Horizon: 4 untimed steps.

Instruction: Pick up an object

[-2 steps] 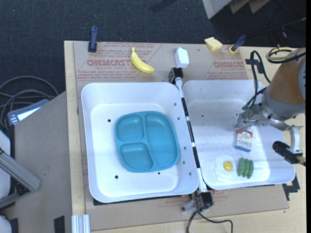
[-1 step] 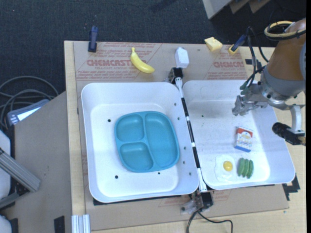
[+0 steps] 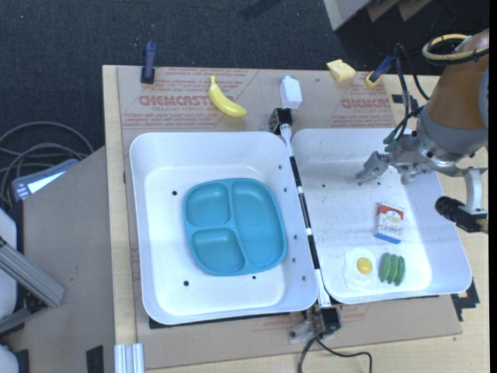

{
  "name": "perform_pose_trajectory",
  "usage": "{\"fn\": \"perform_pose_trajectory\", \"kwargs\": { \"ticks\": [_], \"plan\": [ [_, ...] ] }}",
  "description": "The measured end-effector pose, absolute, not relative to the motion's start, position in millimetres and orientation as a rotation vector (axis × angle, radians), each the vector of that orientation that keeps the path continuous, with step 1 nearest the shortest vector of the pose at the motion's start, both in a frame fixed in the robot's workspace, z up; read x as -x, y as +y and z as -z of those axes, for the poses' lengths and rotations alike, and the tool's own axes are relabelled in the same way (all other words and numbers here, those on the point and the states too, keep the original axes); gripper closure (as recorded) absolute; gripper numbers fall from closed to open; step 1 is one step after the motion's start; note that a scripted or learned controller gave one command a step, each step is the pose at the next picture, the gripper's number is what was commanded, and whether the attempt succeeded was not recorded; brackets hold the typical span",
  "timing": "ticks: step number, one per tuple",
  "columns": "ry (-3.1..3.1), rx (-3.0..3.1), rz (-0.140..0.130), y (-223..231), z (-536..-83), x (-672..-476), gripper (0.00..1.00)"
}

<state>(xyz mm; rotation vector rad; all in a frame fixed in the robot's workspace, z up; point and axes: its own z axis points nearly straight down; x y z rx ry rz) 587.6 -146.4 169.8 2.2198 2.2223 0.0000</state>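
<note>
- Gripper [image 3: 387, 168] hovered over the right bin [image 3: 334, 150], fingers spread apart with nothing between them.
- Candidate objects lay in the right bin toward its near edge: a small carton [image 3: 390, 223], a fried egg toy [image 3: 359, 268] and a green pea pod [image 3: 392, 269] just beside the egg.
- Left bin [image 3: 155, 208] held a blue divided plate [image 3: 232, 225]; a banana [image 3: 224, 99] lay on the bench beyond it.
- Risk, as judged: the egg lay flat against the bin floor, so fingers closing on it could slip off; descending between egg and pod could nudge both aside.
</note>
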Motion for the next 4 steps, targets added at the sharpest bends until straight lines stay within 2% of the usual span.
{"fn": "perform_pose_trajectory", "kwargs": {
  "ticks": [1, 2, 3, 4],
  "plan": [
    [2.222, -2.223, 0.002, -175, -128, -552.5, 0.00],
    [2.221, -2.221, 0.001, -188, -84, -571.7, 0.00],
    [2.220, -2.219, -0.001, -188, -95, -572.3, 1.00],
    [2.220, -2.219, 0.000, -188, -95, -572.2, 0.00]
  ]
}}
